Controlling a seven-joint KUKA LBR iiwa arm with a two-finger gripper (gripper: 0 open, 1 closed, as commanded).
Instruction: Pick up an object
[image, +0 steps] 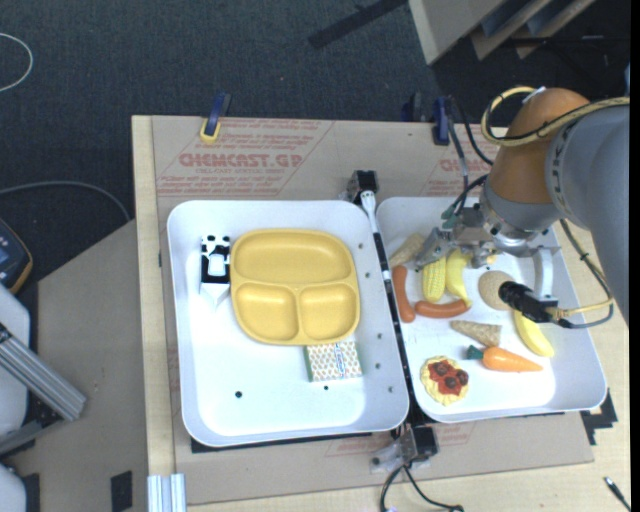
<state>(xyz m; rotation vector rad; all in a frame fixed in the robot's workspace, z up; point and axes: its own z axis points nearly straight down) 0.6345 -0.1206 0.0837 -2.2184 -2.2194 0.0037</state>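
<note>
End effector (462, 240) low over yellow plastic corn cob (434, 279) in right white bin (575, 385); grip state unclear, probably nothing lifted yet

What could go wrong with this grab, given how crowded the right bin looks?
The gripper sits over a tight cluster: the yellow toy corn cob, the yellow toy banana and the red toy sausage lie close together, so it may pinch two or slip off. The arm could also knock the orange toy carrot aside.

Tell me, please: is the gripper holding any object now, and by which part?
It cannot be told: the gripper hangs low over the toy corn cob, but the arm's wrist hides any contact.
</note>
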